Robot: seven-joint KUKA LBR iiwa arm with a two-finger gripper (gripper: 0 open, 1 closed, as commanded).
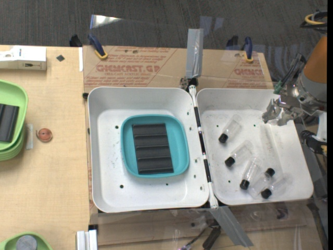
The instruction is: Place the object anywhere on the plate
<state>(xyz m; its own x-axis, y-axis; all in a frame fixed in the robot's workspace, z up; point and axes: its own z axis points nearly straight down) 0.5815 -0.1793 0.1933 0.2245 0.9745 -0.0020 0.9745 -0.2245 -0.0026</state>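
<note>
The arm (316, 72) reaches in from the right (orange band showing), its gripper (274, 113) pointing down-left

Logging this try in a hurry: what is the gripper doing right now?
Gripper: above the right bin's upper right edge; open or closed cannot be told, and nothing is visibly held.

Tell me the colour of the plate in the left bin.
Teal, with a dark ridged insert; the plate shows in the camera view.
</note>
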